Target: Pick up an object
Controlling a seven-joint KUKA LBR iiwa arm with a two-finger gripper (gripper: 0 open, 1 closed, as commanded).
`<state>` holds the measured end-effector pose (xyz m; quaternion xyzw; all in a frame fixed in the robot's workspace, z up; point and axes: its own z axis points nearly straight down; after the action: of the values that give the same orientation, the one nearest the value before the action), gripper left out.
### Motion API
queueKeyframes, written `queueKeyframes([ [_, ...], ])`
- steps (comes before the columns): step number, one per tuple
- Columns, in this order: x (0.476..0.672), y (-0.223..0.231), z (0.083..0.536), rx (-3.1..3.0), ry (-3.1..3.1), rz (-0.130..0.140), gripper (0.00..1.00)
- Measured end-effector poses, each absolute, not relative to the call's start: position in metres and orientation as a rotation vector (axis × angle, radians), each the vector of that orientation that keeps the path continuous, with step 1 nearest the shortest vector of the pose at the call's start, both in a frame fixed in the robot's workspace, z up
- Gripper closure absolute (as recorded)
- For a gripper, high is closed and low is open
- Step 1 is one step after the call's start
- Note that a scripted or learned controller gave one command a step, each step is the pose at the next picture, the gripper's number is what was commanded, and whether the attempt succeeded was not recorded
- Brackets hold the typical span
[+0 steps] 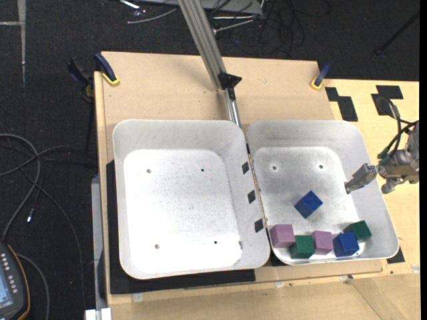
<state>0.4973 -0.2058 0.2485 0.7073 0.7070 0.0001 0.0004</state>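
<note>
No legible text (bins, blocks, bench alike).

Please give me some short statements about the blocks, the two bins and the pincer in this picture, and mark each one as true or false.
1. All the blocks lie in the right bin. True.
2. One blue block lies apart from the others. True.
3. The row along the near wall holds three pink blocks. False: two pink, two green and one blue block.
4. The pincer holds a green block. False: nothing is seen between its fingers; it is at the bin's right rim.
5. The left bin is black. False: it is white.
</note>
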Motion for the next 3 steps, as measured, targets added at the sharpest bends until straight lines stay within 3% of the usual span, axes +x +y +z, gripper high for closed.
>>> queueKeyframes([
  [1, 0.525, -0.21, 0.116, 2.217, 2.214, 0.004, 0.0],
  [2, 0.523, -0.14, 0.17, 2.208, 2.23, 0.008, 0.0],
  [3, 0.512, -0.116, 0.121, 2.206, 2.202, 0.022, 0.0],
])
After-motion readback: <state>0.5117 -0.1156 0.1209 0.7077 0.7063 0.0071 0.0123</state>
